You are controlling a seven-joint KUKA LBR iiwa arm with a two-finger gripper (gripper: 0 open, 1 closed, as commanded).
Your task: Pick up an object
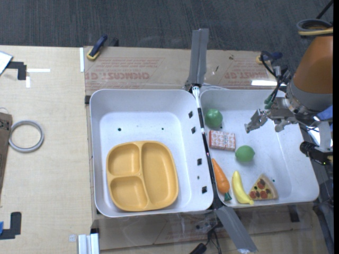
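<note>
Since the task is to pick something up, the claw hangs over the right bin, where all the small things lie, and not over the left one. It sits near that bin's far edge, roughly midway along it, with bare white floor under it. I see nothing between its fingers; whether they are spread or closed I cannot tell from here, as the metal parts blur together at this slant.

Closest to the claw is a green ball, toward the far left corner of the right bin, close to the wall shared with the other bin. A little nearer to me lies a small red and white box, flat, just beside that ball. A second green ball rests near the bin's middle, apart from the box. Along the near edge are a carrot against the left wall, a banana just beside it, and a toy pizza slice next to the banana. The near-edge trio are crowded, so either ball, or the box, looks to me the easier target.

The arm comes in from the right side of the table, its orange band high above the far right corner of the bin, the wrist bent down and leftward so the claw points into the bin.

The left bin holds a yellow divided plate toward its near edge. A roll of tape lies on the table, well off to the left.
</note>
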